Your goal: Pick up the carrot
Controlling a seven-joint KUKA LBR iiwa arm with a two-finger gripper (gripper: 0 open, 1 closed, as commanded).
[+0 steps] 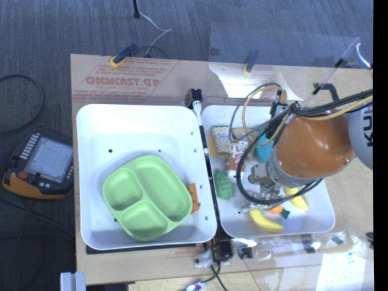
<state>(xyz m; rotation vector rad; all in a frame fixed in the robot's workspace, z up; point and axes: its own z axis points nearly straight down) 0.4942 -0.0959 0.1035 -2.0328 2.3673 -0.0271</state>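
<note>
Carrot [276,210]: small orange piece in the right bin [321,220], just beside the banana [265,220]
Gripper [267,190]: I see it low over the bin, above the carrot; grip state I cannot tell
Progress: carrot not lifted; I judge grasping and raising remain

Left bin [97,132]: white plastic, smooth, faint sheen; right bin [321,214]: the same white plastic; divided plate [145,196]: light green plastic, smooth, softly glossy; banana [265,220]: yellow, smooth, plastic-looking; green toy [224,184]: bumpy surface, matt; counter [121,80]: brown cardboard-like sheet, matt, red print; arm band [315,144]: orange, glossy, rounded shell; cables [254,111]: black and yellow rubbery sheathing; floor [60,17]: dark grey carpet, coarse weave; pendant [39,165]: dark plastic casing, orange trim.
</note>
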